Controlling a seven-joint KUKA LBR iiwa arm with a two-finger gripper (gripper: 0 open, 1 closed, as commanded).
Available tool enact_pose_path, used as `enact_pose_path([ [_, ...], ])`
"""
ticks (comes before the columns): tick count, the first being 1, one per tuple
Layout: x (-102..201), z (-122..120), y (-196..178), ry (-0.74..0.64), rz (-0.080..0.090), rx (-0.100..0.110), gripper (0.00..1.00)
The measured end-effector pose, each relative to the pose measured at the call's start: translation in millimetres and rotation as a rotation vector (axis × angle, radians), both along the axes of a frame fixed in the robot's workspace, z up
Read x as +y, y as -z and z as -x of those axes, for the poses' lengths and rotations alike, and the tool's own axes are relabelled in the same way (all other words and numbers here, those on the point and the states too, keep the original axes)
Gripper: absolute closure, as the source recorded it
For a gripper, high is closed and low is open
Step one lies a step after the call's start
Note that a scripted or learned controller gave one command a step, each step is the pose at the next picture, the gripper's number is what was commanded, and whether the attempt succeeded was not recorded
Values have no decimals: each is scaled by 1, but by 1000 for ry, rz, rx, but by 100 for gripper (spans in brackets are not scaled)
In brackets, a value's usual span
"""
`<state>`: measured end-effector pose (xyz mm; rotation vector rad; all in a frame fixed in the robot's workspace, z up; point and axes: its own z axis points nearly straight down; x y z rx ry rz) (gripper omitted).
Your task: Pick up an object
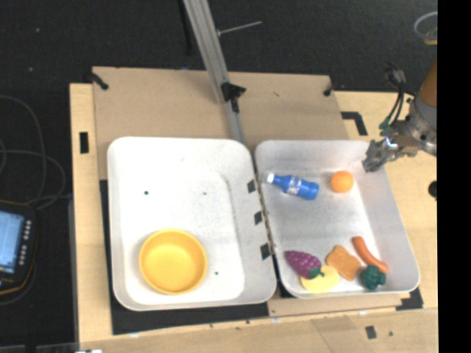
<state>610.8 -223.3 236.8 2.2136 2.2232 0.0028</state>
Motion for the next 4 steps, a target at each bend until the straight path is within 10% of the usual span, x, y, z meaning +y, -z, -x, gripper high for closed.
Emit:
enact_pose_path([
  [4, 210, -8, -11, -2, -3, 6, 100],
])
